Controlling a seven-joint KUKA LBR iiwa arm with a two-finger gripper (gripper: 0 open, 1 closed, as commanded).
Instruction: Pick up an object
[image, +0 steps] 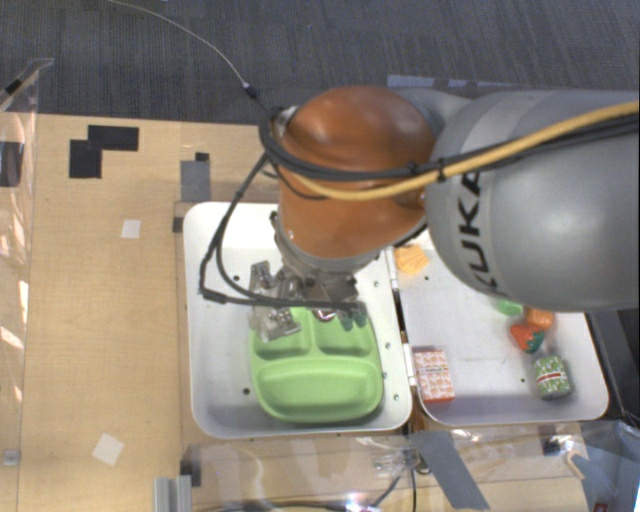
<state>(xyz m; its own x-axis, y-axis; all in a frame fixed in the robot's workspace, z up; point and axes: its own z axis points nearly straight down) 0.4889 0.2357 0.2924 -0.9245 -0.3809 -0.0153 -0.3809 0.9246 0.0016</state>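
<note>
I see my arm (520, 190) reaching in from the right, orange band (350, 165) topmost, the gripper (305, 305) pointing down over the left bin (215, 300).

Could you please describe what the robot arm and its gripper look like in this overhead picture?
The arm is bulky, rounded grey metal with black "KUKA" lettering and a glossy orange band above the wrist. A yellow cable and black cables run across it, one black cable looping down. The gripper is a small silvery metal assembly.

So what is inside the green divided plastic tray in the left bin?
The green divided plastic tray shows a bare large front compartment. The hand hangs over its two rear compartments and covers much of them, so their contents cannot be judged.
</note>
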